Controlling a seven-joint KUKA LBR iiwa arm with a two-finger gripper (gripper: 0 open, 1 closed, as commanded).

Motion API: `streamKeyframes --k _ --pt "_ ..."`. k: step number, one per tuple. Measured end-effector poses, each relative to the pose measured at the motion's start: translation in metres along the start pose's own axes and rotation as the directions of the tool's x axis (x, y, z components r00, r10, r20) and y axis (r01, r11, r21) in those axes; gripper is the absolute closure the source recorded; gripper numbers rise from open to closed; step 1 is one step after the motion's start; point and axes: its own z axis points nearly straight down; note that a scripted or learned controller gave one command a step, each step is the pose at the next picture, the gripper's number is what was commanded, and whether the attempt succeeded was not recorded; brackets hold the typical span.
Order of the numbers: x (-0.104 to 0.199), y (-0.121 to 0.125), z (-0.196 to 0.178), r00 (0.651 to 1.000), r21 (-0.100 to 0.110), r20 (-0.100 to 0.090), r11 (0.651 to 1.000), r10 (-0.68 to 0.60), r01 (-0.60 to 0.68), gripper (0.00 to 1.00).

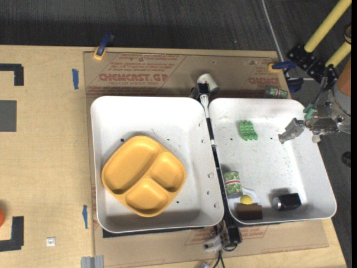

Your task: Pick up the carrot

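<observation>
My gripper (294,129) hangs over the right rim of the right bin (312,166), near its far right corner, with nothing visibly in it. Inside that bin a green ridged block (247,130) lies toward the back. A small green-labelled can (231,180), a yellow round piece (245,199), a brown block (249,210) and a black object (288,200) sit along the front. None of these has a carrot's shape. The gripper is well apart from all of them.
The left bin (111,116) holds a yellow plate (143,175) with three compartments. A small orange-red shape (1,218) is cut off by the view's left edge, on the bench outside the bins. Yellow poles (329,21) and clamps stand at the back right.
</observation>
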Motion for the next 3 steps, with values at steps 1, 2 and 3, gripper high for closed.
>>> streamKeyframes --k 1,2,3 --pt "0.061 0.002 0.132 1.0 0.002 -0.001 1.0 0.018 -0.018 0.0" --pt "0.126 -0.065 0.046 0.999 0.001 -0.001 0.999 -0.032 0.032 0.0" --pt "0.218 -0.065 0.047 0.989 -0.001 0.0 0.989 0.151 -0.151 0.0"
